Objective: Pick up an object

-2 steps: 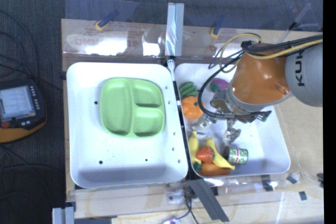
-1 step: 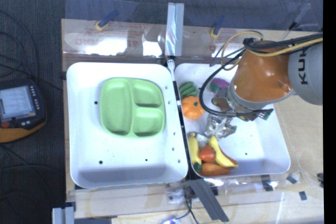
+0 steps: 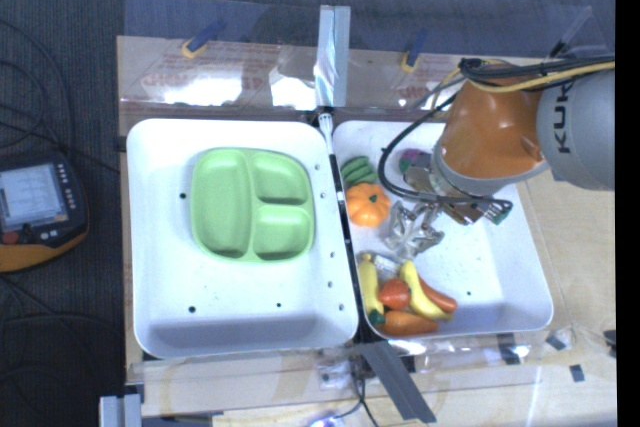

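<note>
Approach step: the metal two-finger gripper hangs spread and empty in the right white bin, small orange plastic pumpkin at its 9 o'clock, toy-fruit pile at 6. Next move probably needs centering over one piece, then descent. Green divided plastic tray fills the left white bin; bench sits on dark carpet.

You're looking down on two white bins. Left bin: a green divided plate, three compartments, lying flat. Right bin: arm reaching in from your right, gripper low over the bin floor near its middle. Orange pumpkin sits just left of the gripper, green vegetable behind it. Bananas and red pieces are clustered at the near left corner. Purple item is partly hidden under the wrist.
</note>
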Robot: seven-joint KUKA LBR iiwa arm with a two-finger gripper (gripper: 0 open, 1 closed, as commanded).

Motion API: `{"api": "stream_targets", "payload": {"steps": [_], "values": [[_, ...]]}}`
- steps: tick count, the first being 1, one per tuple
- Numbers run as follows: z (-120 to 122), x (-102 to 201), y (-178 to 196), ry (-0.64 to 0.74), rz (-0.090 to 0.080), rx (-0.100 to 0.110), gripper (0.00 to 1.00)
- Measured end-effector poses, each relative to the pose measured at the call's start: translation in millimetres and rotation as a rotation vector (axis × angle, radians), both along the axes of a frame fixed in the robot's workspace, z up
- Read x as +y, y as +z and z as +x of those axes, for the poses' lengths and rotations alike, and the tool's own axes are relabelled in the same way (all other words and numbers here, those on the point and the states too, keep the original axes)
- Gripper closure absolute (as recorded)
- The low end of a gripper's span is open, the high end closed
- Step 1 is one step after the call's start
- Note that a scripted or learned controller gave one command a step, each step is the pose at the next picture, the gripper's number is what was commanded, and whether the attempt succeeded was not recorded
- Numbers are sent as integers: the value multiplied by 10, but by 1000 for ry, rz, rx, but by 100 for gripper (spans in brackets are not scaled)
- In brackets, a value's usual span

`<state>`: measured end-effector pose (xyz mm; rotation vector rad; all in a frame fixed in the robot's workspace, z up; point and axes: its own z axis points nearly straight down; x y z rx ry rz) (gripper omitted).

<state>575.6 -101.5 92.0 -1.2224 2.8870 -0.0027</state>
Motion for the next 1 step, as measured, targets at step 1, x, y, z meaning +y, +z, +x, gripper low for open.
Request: {"api": "stream_targets", "payload": {"steps": [1], "values": [[0, -8, -9, -1, -1, -5, 0]]}}
